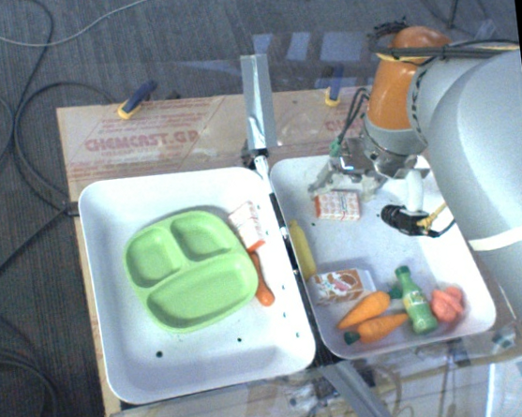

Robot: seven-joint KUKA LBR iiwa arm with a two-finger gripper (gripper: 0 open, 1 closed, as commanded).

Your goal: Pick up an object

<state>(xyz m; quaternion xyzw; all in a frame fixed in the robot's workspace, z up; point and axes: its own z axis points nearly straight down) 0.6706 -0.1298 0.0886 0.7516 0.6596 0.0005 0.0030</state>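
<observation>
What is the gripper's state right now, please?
Gripper: cannot be told; it sits low in the right bin, just above the carton.

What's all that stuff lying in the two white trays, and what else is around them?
bins: 2, white, side by side on the bench
plate: 1, green, three compartments, left bin
carton: 1, white and red, at the plate's right edge
carrots: 2, orange, right bin, near edge
bottle: 1, green, beside the carrots
cartons: 2, white and orange, right bin
banana: 1, yellow, right bin's left wall
gripper: 1, grey, above the far carton
</observation>
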